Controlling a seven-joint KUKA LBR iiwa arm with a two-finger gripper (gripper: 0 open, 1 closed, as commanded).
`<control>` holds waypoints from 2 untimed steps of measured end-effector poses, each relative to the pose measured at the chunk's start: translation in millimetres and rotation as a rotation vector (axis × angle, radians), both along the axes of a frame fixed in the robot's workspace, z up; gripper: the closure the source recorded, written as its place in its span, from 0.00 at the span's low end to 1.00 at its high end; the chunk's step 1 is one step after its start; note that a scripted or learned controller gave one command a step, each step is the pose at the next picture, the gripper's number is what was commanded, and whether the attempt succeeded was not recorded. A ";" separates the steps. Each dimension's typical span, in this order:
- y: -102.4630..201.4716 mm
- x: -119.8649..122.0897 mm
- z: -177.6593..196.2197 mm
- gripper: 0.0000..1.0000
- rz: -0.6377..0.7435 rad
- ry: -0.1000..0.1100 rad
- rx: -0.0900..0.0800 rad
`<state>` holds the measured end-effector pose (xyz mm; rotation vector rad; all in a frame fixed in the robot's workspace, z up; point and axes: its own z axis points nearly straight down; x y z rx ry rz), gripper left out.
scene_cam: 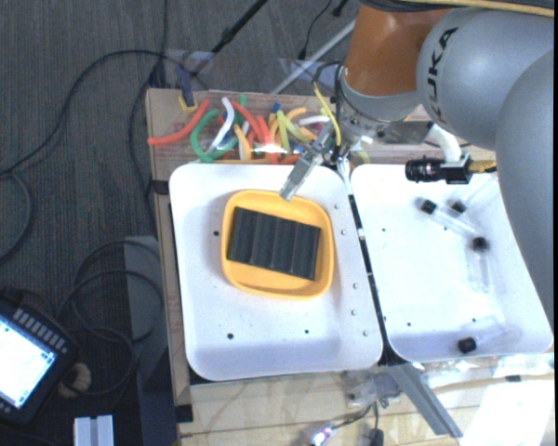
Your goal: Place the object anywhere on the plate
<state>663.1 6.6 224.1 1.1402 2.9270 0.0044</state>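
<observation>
Now, look at the left bin: the yellow plate sits in its upper half, and a dark ribbed slab already lies flat across the plate's middle, well inside the rim on every side. That slab looks to be the object of the task, so by my reading the placing itself is done or all but done.

The arm's hand hangs at about one o'clock from the plate, just over the bin's far edge, its slim metal tip slanting down toward the plate's upper rim. I cannot tell whether its fingers are apart or together; they are too thin and too blurred against the white. Nothing shows between them, so I won't call it a hold.

Behind it, at twelve o'clock on the bench, lies a tangle of coloured cables. Over in the right bin a few small dark bits and clear tubes are scattered, well apart from the action.

How to finish this well? My judgement: lift straight up and clear before swinging away, so the tip doesn't catch the plate's rim at one o'clock and drag plate and slab askew. Slow, vertical, then out to the right.
</observation>
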 end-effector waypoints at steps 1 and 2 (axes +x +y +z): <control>26.4 0.9 4.8 0.00 0.293 -0.001 -0.004; 1.8 -1.8 60.7 0.00 0.264 -0.003 -0.002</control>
